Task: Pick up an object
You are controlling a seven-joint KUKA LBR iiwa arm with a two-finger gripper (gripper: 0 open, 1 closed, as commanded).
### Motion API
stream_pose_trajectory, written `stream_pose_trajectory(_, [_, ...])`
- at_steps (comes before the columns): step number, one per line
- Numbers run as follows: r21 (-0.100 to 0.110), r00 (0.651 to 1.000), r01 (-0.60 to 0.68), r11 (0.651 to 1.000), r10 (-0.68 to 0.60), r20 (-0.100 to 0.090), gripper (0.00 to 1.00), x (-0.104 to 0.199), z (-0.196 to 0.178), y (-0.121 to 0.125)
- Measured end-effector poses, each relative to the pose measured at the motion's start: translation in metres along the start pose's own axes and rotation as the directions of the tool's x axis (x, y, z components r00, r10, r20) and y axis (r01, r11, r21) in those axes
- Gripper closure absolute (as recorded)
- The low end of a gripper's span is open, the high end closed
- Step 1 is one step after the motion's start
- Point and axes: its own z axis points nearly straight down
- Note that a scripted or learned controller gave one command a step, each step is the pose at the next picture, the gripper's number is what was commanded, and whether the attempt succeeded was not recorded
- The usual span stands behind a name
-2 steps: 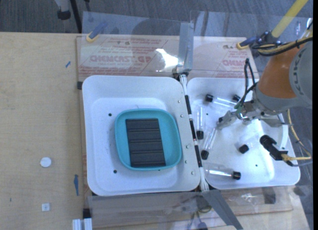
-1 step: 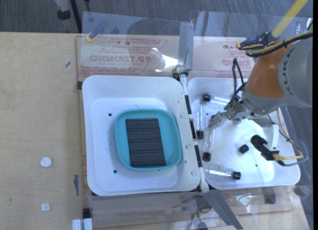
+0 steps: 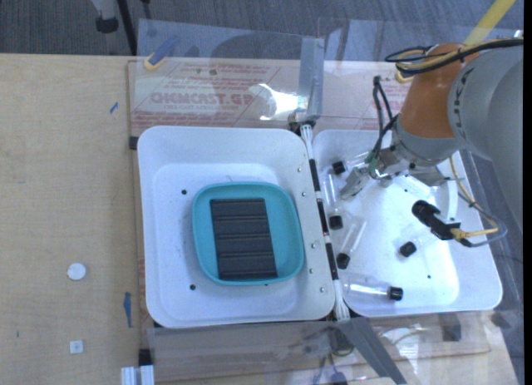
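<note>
At the near edge of the right bin [image 3: 474, 292] a clear tube with a black cap [image 3: 372, 290] lies flat, with a small black cap [image 3: 407, 249] beyond it. Further back the gripper [image 3: 359, 177] is poised low over the clear tubes [image 3: 331, 184] at the bin's left wall; nothing is seen between its fingers, and their spread cannot be told. One tube should be centred between the fingers before closing, clear of the wall.
</note>
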Motion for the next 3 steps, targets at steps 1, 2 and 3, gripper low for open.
stream_pose_trajectory(1, [-0.01, 1.0, 0.007, 1.0, -0.007, 0.0, 0.0, 0.011, 0.0, -0.026])
stream_pose_trajectory(2, [-0.007, 0.998, 0.059, 0.998, -0.059, -0.003, 0.0, 0.087, -0.097, 0.026])
stream_pose_trajectory(3, [-0.005, 0.995, 0.097, 0.995, -0.097, -0.004, 0.0, 0.056, -0.097, -0.02])
